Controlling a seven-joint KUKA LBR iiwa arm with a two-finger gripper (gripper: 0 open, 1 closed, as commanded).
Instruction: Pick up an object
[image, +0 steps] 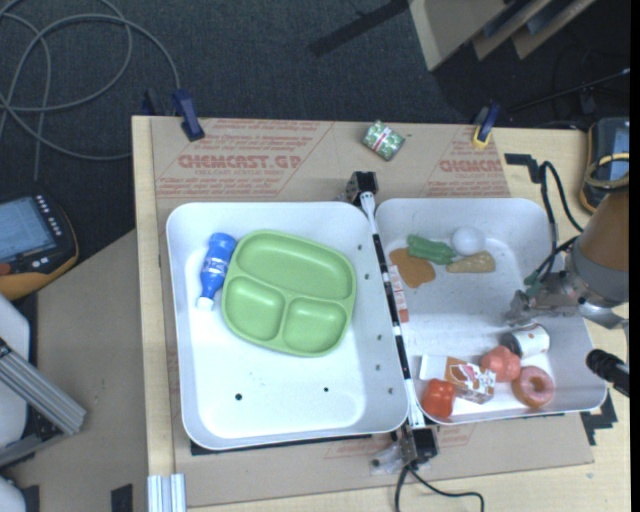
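Hovered low in right bin (480, 215), beside white cylinder (529, 341); gripper (527, 305) finger state unreadable; best centred over cylinder before closing

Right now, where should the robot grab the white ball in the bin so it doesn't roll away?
Probably from straight above, gripper fingers closing on the widest middle of the white ball. It is round, so no side grips better, but the green piece lies close on its left and the tan piece just below it, so coming from the side looks crowded.
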